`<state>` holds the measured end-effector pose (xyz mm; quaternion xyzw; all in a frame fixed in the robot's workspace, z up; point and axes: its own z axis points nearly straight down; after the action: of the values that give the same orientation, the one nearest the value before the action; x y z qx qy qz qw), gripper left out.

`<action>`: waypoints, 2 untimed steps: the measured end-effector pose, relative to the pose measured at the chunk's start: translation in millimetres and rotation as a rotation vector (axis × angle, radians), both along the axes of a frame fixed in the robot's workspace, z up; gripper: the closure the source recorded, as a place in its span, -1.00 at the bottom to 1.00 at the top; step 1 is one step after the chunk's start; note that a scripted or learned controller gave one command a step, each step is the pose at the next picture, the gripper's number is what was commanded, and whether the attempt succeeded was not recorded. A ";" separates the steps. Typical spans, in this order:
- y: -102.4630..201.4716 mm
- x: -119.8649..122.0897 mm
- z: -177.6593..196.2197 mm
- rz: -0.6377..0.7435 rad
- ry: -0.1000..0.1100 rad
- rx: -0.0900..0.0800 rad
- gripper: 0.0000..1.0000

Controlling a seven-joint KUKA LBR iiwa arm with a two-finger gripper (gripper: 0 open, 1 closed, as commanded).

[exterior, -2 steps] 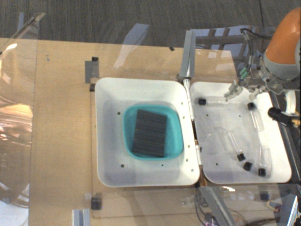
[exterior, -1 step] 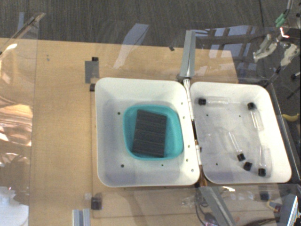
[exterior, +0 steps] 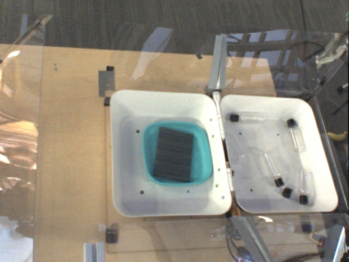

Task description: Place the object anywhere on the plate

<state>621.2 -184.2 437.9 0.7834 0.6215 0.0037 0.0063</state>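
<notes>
Squarely, dark block (exterior: 174, 154) on teal plate (exterior: 149, 141), margins seemingly open.

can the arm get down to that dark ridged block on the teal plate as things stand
Probably yes. The dark ridged block lies flat on the teal plate in the left bin, open from above with nothing on or beside it. The low bin walls look unlikely to hinder a reach from the right.

Bright even light; glare on clear panels (exterior: 22, 130).
</notes>
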 end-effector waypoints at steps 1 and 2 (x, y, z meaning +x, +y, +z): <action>-14.3 -19.0 -2.4 -0.164 0.005 0.003 -1.00; -6.5 -42.5 -1.6 -0.326 0.003 0.005 -1.00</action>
<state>578.6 -190.7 436.3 0.8738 0.4863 0.0029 0.0039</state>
